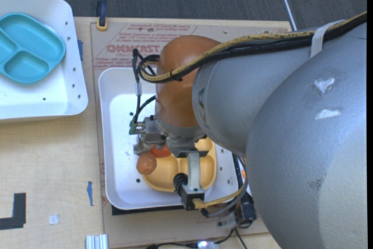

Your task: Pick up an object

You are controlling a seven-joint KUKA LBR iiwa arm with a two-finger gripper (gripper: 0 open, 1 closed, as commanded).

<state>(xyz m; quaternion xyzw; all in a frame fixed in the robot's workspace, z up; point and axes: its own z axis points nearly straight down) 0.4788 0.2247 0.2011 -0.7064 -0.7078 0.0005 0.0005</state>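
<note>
One yellow duck toy [166,175] with an orange beak lies in the near white bin [113,125], low against its front wall; my gripper [169,148] hangs directly over it, wrist hiding the tips, so I cannot tell its state; further from the duck, a blue divided plate [29,46] sits in the far bin [73,84].

two shallow white bins are sitting on the bench: one bin [70,76] at the left and one bin [111,143] under the arm. one blue divided plate [29,46] is lying in the left bin. one yellow object [166,175] and one orange-brown object [147,164] are showing in the right bin, partly hidden. one grey arm [280,125] is reaching in, trailing one cable bundle [256,41].
</note>
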